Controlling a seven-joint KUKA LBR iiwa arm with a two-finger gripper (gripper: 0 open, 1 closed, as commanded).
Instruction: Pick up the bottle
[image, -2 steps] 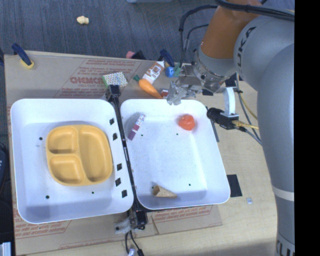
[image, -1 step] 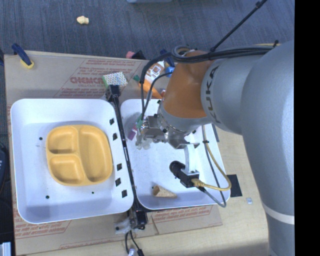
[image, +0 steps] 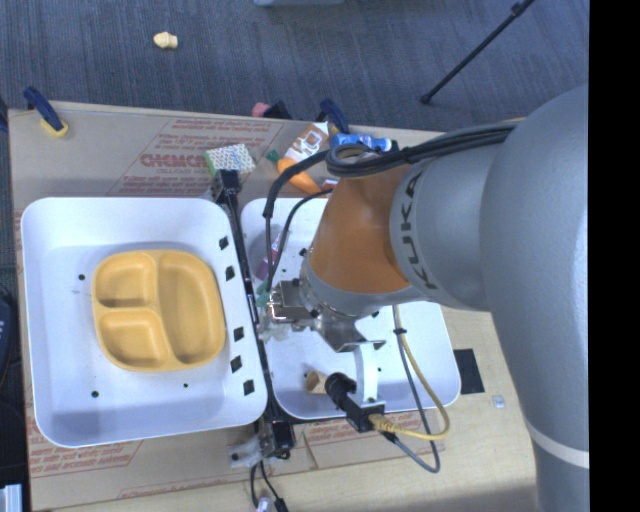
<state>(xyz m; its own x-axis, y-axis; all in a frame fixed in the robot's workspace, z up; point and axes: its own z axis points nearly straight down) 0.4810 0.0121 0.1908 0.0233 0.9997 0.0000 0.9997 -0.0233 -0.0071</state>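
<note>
My arm's orange band and grey wrist hang low over the right bin and cover most of it. The metal gripper body pokes out at the arm's left side, close to the divider between the two bins. A thin pink and purple item shows just above it, by the bin's left wall. A small tan piece lies on the bin floor near the front. An orange and white object, possibly a bottle, lies outside the bins on the cardboard behind the right bin.
The left bin holds a yellow divided plate. A checkered block sits behind the bins. Black cables and a yellow cable trail over the right bin's front. Blue clamps grip the bench edge.
</note>
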